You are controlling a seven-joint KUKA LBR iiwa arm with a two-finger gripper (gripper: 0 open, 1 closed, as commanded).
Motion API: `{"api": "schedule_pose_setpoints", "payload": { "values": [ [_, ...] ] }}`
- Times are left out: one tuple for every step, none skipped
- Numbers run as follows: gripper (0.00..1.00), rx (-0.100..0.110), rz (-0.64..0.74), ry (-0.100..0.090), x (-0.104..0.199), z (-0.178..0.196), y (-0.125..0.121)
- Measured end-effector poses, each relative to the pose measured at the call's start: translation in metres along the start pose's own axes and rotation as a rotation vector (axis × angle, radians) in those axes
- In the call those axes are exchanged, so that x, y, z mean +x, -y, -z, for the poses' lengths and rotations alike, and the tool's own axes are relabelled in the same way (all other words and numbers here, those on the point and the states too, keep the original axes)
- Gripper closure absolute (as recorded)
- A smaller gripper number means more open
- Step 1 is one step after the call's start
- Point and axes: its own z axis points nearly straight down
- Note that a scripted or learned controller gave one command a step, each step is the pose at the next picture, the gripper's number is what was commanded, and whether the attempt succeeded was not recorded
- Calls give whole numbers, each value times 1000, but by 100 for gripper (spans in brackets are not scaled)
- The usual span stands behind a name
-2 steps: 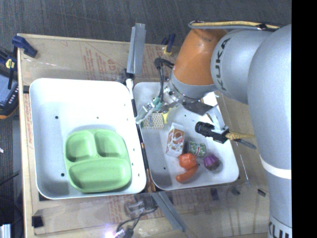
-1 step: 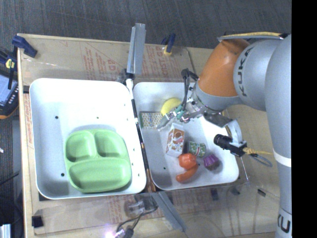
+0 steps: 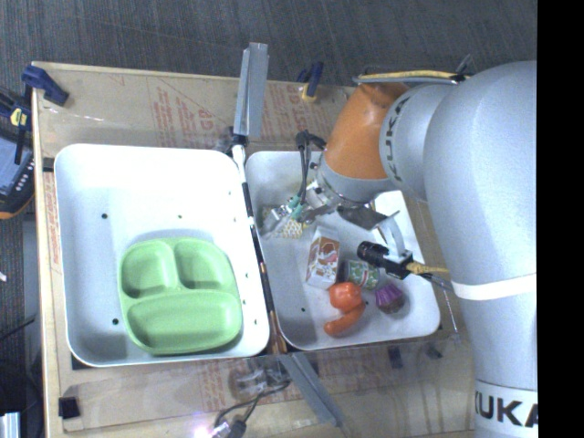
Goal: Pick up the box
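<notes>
Bench boards (image 3: 137, 108) are carrying two white bins side by side, and the arm (image 3: 474, 172) is reaching in from the right over the right bin (image 3: 274, 176). The gripper (image 3: 292, 213) is hanging low in that bin's upper left part, close to the wall shared with the left bin (image 3: 109, 190). Whether it is wide or closed I cannot tell, since the wrist is covering it.

Something pale and speckled (image 3: 286, 229) is lying right at its tip. The box (image 3: 322, 261), a small white-and-red carton, is lying just below and right of the gripper, apart from it and not being held. A green packet (image 3: 359, 273) is sitting just beside the box, and a red fruit (image 3: 345, 295) is touching its lower end. A purple item (image 3: 391, 297) is lying further right. A green tray (image 3: 178, 295) is resting in the left bin.

As I judge it, the gripper is aiming off the box, so a close here is likely catching the speckled thing or nothing. A shift toward the box is risking a pinch on the packet or fruit, as both are crowding it.

The arm is bending down and leftward, its orange band (image 3: 360, 144) tilting toward the bin, its grey link overhanging the bin's right side.
</notes>
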Motion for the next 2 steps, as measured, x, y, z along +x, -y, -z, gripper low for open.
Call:
{"api": "schedule_pose_setpoints", "payload": {
  "values": [
    [100, 1, 3, 0, 0, 10, 0],
    [100, -2, 284, 1, 68, 114, -39]
  ]
}}
